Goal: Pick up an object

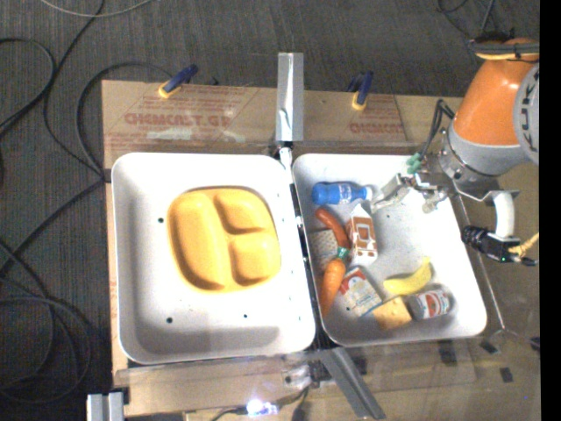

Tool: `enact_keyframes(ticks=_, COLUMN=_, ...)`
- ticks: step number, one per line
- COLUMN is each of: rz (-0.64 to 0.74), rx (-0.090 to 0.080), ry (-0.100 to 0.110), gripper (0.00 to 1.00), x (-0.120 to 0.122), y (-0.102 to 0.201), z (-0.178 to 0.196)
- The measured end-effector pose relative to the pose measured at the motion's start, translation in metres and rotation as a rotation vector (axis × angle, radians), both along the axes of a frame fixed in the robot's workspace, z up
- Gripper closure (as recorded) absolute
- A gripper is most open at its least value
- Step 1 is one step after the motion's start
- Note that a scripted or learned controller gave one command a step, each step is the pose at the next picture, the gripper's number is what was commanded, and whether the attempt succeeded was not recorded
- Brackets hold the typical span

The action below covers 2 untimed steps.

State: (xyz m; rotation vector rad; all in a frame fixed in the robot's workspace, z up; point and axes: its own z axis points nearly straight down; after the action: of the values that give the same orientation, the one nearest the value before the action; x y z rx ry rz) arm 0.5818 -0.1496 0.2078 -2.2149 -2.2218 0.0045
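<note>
The right white bin (456, 235) holds several toy foods. A blue bottle (340, 193) lies at the back left, with a red sausage (331, 224) and a white and red carton (363, 239) below it. Toward the front lie an orange carrot (331, 284), a small carton (357, 292), a banana (409, 279), a cheese wedge (394, 313) and a can (431, 303). My gripper (408, 189) hangs over the bin's back right part, just right of the bottle. Its fingers stand open with nothing between them.
The left white bin (140, 261) holds a yellow divided tray (226, 238). A metal post (289, 103) stands behind the seam between the bins. Two clamps (178, 81) (359, 89) hold the cardboard at the back. Bare bin floor (412, 235) lies under the gripper.
</note>
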Motion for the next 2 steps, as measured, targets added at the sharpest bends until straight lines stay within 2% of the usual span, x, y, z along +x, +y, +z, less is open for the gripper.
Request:
enact_keyframes(ticks=1, rz=0.102, rx=-0.001, ry=-0.003, gripper=0.0, x=0.0059, y=0.0043, z=-0.1128)
enact_keyframes(ticks=2, rz=0.102, rx=0.002, ry=-0.002, gripper=1.0, x=0.0063, y=0.0049, z=-0.1048)
